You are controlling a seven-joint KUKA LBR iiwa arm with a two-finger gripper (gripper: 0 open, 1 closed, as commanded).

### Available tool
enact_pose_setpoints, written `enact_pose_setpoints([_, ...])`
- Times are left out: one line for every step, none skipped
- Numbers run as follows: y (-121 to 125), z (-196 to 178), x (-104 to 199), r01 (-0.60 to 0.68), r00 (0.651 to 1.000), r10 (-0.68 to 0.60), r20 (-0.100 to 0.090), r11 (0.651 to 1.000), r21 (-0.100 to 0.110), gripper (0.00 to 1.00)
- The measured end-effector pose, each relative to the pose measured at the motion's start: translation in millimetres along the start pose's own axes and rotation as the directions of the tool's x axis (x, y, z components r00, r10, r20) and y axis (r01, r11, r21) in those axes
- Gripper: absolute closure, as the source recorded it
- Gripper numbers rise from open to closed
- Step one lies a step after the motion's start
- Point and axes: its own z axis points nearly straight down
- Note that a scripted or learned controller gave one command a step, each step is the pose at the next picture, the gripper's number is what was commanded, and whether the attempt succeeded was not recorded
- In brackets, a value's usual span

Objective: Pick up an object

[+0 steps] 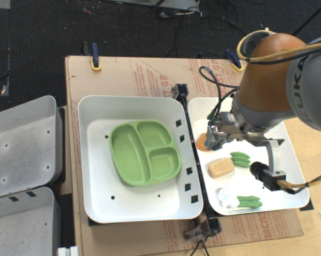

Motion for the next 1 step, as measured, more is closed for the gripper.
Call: enact_pose_setpoints([16.3,3.5,44.6,0.0,1.0,0.0,0.0,1.0,-0.003,1.0])
